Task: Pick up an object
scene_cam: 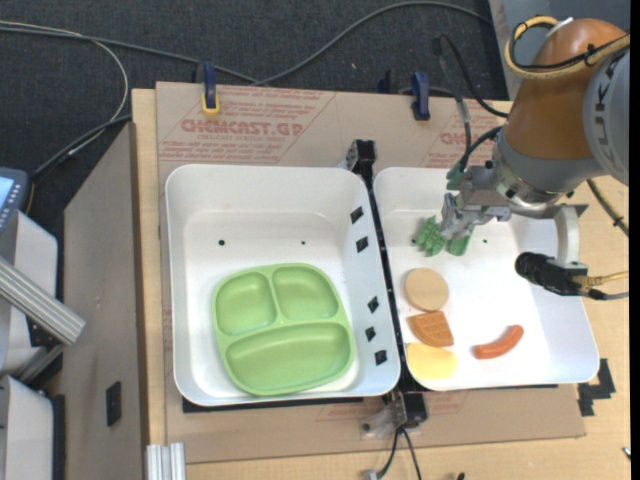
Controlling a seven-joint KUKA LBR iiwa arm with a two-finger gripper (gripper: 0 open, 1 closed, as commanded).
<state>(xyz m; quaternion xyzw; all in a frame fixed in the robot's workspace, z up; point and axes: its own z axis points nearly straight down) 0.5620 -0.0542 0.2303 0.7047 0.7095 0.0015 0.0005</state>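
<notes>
**Gripper down on the green piece in the right bin**

From my station I see the gripper (452,230) low in the right bin (560,318), its fingers close together at a small green toy (432,236). I cannot tell whether they actually pinch it; the green piece sits right at the tips, near the bin's back left part.

Toward the near edge lie a round tan biscuit (427,289), an orange wedge (431,329), a pale yellow piece (430,362) and a red sausage (498,342).

The left bin (200,208) holds a green divided plate (284,328).
</notes>
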